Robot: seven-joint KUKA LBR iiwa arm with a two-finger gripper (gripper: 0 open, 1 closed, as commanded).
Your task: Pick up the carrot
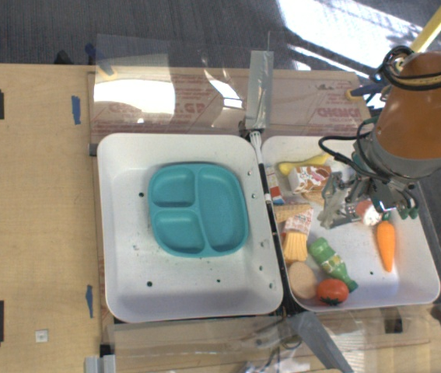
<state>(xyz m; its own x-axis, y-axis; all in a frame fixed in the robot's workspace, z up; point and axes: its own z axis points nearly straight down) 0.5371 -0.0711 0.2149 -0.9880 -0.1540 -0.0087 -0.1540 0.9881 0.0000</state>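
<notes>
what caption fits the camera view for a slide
The gripper hovers in the right bin beside the carrot; the teal plate sits in the left bin.

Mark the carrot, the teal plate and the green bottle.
carrot (386, 244): camera view, middle of its orange body.
teal plate (199, 209): camera view, the ridge where its compartments meet.
green bottle (327, 258): camera view, middle of its body.

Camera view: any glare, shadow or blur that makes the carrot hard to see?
Camera view: strong glare on the clear panel behind the bins and bright floor patches; the carrot is evenly lit and sharp enough, lying just below the slightly blurred pincer.
</notes>
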